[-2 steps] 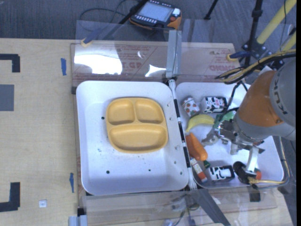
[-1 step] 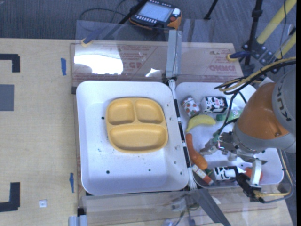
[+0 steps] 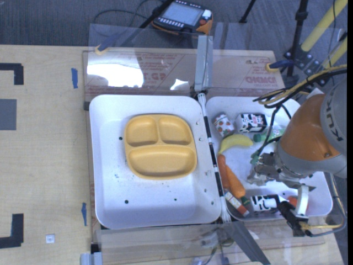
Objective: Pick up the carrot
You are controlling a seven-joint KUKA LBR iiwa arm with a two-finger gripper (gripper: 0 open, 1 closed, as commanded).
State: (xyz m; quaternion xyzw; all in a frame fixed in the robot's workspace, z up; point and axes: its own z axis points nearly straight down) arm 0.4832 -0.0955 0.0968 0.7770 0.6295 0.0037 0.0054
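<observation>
The orange carrot (image 3: 231, 178) lies along the left wall of the right bin (image 3: 325, 203), its tip pointing towards the bin's near corner. My gripper (image 3: 263, 170) hangs over the middle of that bin, a short way to the right of the carrot and apart from it. The grey wrist and its orange band (image 3: 306, 134) rise behind it and hide the bin floor beneath.
A yellow banana (image 3: 236, 143), a spotted red and white ball (image 3: 223, 124) and a black and white carton (image 3: 252, 122) lie behind the carrot. Another black and white item (image 3: 263, 202) lies at the near edge. The left bin (image 3: 105, 164) holds a yellow divided plate (image 3: 160, 146).
</observation>
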